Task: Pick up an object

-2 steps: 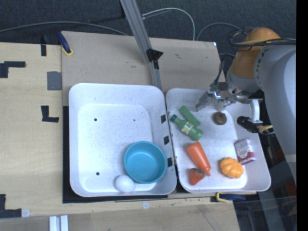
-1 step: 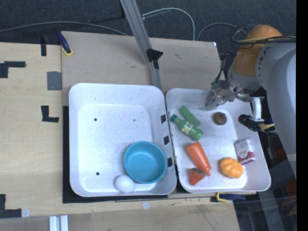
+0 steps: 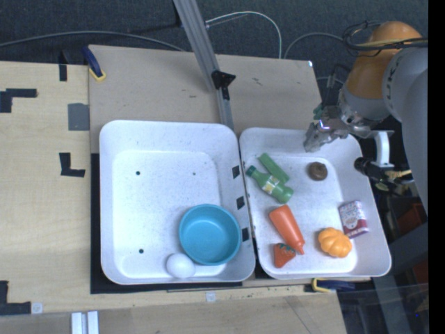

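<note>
My gripper [image 3: 316,140] hangs over the far edge of the right bin [image 3: 368,256], above and just behind a small brown ball [image 3: 318,171]. Nothing shows between its fingers. In that bin lie a green bottle [image 3: 271,178], an orange carrot [image 3: 286,227], a red strawberry [image 3: 283,255], an orange pumpkin-shaped toy [image 3: 334,242] and a small red-and-white packet [image 3: 353,218]. The left bin [image 3: 139,186] holds a blue bowl [image 3: 208,233] and a white ball [image 3: 179,264] near its front edge.
A grey metal pole [image 3: 198,33] slants across the bench behind the bins, ending at a black clamp [image 3: 222,79]. Cables [image 3: 264,19] trail over the dark floor at the back. Black fittings [image 3: 372,165] sit by the right bin's outer edge.
</note>
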